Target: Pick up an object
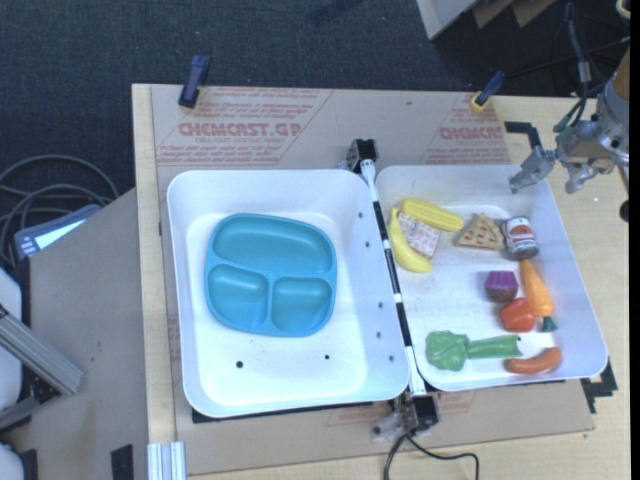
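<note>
The right bin [585,313] holds several toy foods: a yellow corn cob [430,213], a banana [408,250], a waffle wedge [482,233], a small red-labelled can [520,238], a purple piece [501,285], a carrot [537,286], a tomato [517,314], a green leafy vegetable [470,348] and a sausage [533,362]. My gripper [553,175] hovers over the bin's far right corner, above and beyond the can. It is open with nothing between its fingers.
The left bin [190,218] holds a blue divided plate [270,273]. A black hinge strip [388,268] runs between the bins. Blue [193,80] and yellow [487,90] clamps hold the cardboard at the bench's far edge.
</note>
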`<state>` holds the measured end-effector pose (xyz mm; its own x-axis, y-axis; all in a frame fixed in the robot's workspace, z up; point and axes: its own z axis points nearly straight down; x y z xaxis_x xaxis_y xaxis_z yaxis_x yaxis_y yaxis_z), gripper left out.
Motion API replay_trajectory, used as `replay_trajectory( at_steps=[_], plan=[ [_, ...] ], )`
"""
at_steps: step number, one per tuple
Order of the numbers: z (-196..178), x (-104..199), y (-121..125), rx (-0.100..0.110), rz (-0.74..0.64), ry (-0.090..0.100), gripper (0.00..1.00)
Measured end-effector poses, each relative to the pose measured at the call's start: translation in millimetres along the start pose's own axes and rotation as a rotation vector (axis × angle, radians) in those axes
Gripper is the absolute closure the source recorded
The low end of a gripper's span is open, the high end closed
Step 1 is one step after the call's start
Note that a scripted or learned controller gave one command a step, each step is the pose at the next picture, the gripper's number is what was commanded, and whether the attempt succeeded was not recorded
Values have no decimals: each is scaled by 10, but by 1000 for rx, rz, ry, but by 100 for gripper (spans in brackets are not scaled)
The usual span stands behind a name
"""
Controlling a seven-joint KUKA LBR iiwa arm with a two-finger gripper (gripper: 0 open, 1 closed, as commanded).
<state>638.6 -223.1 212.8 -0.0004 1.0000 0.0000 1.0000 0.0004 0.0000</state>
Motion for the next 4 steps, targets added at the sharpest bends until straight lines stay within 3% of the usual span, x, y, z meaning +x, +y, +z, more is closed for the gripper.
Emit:
replay_trajectory(
  at_steps=[1,2,3,4],
  plan=[
    [1183,33,-508,0,-3,6,0],
    [1286,557,-1128,1,0,1,0],
    [1176,553,-1116,-3,1,-1,100],
    [1272,1011,-909,-4,-1,0,100]
  ],
)
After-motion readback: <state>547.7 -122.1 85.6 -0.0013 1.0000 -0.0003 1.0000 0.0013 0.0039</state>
